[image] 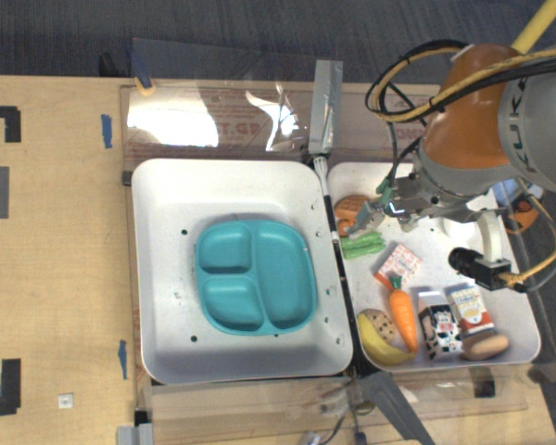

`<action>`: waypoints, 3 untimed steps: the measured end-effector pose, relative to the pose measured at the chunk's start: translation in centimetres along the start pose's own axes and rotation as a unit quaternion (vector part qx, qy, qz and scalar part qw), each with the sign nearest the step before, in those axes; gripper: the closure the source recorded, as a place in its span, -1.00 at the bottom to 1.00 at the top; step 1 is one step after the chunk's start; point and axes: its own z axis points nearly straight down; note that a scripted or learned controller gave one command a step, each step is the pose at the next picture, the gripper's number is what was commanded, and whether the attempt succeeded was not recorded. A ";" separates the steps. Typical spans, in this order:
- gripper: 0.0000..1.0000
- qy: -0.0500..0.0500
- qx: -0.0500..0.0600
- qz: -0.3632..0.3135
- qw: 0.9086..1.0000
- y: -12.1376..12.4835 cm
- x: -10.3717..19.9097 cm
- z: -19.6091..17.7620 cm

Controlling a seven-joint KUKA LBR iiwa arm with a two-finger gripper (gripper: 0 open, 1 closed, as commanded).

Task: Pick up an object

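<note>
Dark blue-grey carpet floor (pixel 213 7) beyond the bench, light wooden benchtop (pixel 51 248) bearing black corner markings, blue tape tabs, overhead glare on clear plastic sheet (pixel 213 119).

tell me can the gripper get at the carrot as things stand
Probably yes. The carrot lies on top in the right bin, uncovered from above, and the gripper hovers in the same bin. The banana and cartons crowd it closely.

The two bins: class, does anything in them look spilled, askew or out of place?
Nothing looks spilled or damaged. The teal divided plate lies flat in the left bin, a little skewed to its walls. In the right bin the carrot, banana and small cartons lie jumbled at its near end, all inside the rim.
</note>
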 end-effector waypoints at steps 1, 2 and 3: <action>-1.00 -0.002 -0.002 -0.025 1.000 -8.7 -0.6 0.8; -1.00 -0.004 -0.008 -0.041 0.999 -9.9 -5.8 10.1; 1.00 -0.004 -0.009 -0.041 0.999 -9.8 -5.6 9.3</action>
